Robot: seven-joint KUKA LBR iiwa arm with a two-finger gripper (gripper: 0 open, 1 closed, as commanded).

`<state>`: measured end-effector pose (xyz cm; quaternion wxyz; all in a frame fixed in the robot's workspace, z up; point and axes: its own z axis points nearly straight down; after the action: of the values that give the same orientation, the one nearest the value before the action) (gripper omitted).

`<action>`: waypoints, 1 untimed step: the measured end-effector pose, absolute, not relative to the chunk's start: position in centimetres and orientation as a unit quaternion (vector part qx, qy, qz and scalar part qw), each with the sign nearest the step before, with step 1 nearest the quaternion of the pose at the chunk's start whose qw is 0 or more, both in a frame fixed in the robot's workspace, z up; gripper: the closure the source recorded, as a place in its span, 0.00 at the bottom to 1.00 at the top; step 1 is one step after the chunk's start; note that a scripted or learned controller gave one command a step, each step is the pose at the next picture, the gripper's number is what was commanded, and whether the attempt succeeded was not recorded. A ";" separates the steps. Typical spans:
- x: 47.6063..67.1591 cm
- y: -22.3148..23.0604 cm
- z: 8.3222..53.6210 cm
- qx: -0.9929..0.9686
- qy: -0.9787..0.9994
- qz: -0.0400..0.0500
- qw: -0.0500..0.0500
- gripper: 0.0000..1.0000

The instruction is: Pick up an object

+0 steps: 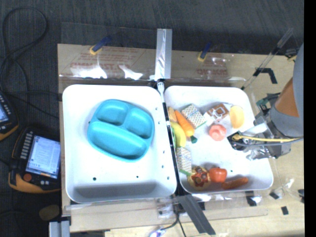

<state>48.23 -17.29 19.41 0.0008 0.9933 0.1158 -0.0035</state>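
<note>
The right bin [219, 154] holds several toy foods. An orange carrot [183, 122] and a yellow banana [177, 135] lie by its left wall, with a pink round fruit [217, 131] and a yellow lemon [237, 116] further right. A red tomato [217, 174] and a red sausage-like piece [236, 182] lie along the near wall. My gripper [259, 154] hangs low at the bin's right edge, right of the pink fruit and above the sausage piece. I see nothing held in it.
A blue divided plate [121, 128] lies in the left bin [79, 174]. Checkered packets [194, 115] [184, 158], a snack box [218, 111] and a brown cluster [198, 177] also lie in the right bin. A handheld controller [34, 159] lies left of the bench.
</note>
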 end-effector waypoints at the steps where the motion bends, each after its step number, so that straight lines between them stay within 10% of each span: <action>1: 48.8 -22.0 9.0 0.995 0.104 0.004 -0.003 1.00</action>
<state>48.82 -21.97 9.02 -0.0034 0.9946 0.1038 0.0040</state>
